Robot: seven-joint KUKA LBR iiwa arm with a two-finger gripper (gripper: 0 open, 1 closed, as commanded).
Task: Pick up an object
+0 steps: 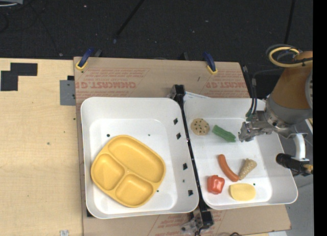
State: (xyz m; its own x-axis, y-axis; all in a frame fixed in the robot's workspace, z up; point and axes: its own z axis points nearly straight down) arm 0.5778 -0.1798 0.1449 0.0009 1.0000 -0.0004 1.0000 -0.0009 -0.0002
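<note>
The right bin (276, 191) holds a round tan cookie (200, 126), a green piece (224, 133), an orange-red sausage (228, 167), a beige cone (247, 167), a red pepper (215, 184) and a yellow oval (242, 192). My gripper (247, 132) hangs over the bin's upper right part, just right of the green piece and above the cone. No object shows between its tips.
The left bin (92, 112) carries a yellow three-compartment plate (127, 170). A black divider (185, 143) runs between the bins. Cardboard (153, 79) lies under both, held by clamps at the back. The arm's body (291, 94) stands over the right bin's far right edge.
</note>
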